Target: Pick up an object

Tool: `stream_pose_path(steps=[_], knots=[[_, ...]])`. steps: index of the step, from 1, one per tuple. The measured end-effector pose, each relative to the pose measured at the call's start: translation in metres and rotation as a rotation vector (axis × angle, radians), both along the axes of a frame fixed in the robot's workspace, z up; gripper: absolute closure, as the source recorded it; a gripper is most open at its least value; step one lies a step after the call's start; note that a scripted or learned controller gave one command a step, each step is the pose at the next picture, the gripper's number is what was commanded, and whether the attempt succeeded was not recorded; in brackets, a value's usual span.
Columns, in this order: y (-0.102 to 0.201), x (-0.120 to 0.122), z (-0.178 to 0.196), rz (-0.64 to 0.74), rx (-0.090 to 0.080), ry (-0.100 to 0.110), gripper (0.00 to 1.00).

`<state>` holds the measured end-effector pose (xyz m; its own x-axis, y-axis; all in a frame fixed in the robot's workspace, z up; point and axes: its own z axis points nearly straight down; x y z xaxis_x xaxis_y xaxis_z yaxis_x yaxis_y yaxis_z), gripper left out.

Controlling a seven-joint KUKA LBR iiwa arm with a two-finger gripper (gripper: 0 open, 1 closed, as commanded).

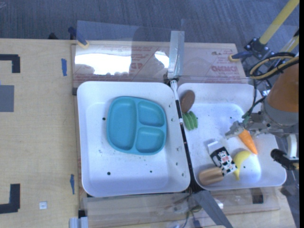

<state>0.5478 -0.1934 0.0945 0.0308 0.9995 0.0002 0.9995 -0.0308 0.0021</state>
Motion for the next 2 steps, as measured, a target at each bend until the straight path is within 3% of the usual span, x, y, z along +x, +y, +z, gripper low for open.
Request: stream_pose_path(steps=[1,2], knots=[[-0.001,0.0,0.006,-0.003,0.001,0.004,1.0],[0.053,0.014,0.145,-0.276,0.0,0.0,1.0]])
